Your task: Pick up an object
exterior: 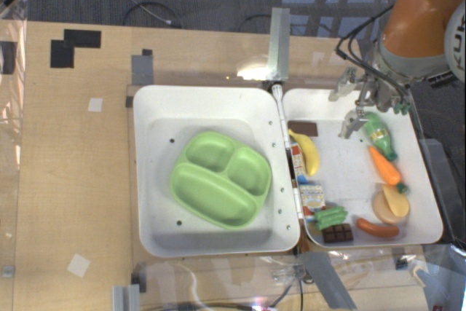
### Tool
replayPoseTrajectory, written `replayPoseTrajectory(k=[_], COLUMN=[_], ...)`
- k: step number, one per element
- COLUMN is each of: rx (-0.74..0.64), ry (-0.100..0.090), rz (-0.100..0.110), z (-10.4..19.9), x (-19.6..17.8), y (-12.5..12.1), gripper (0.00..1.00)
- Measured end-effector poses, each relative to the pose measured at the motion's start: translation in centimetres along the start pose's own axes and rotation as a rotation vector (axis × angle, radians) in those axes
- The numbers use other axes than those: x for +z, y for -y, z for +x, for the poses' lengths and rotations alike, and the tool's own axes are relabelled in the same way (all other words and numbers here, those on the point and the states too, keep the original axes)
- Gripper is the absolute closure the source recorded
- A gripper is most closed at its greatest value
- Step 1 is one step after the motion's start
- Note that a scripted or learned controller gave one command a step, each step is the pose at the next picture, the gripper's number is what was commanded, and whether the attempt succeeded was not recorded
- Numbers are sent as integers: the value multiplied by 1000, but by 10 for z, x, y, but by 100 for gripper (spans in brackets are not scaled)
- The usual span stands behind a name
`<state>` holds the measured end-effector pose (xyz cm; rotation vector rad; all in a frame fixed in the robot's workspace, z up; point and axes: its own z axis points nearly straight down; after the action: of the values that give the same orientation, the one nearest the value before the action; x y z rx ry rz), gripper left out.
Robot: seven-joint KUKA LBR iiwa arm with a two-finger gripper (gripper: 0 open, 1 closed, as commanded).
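Note:
My gripper [348, 110] hangs over the back of the right bin [426, 229], under the orange band of the arm. Its two metal fingers stand apart, and nothing shows between them, so it is open. Just to its right lies a green bottle [380, 135], with an orange carrot [385, 166] below that. A banana [309, 151] and a small brown block [304, 130] lie to the gripper's left, near the divider. Toward the bin's front are a tan rounded piece [391, 205], a sausage [377, 228], a chocolate bar [337, 233], a green item [329, 216] and a small carton [312, 194].
The left bin [156, 113] holds a green divided plate [220, 177]. A metal post [279, 40] stands behind the ridge between the bins. Black markers [73, 46] lie on the wooden bench at the far left. Cables hang beside the wrist.

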<state>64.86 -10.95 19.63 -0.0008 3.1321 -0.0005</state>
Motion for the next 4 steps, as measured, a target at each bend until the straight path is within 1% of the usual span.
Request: replayPoseTrajectory(k=[1, 2, 3, 4], rx=[-108, 66, 59, 58], ry=[6, 1, 17, 16], rz=[3, 2, 4, 4], z=[-13, 39, 33, 34], x=[106, 108, 91, 92], y=[70, 96, 94, 94], gripper=[0, 0, 100, 0])
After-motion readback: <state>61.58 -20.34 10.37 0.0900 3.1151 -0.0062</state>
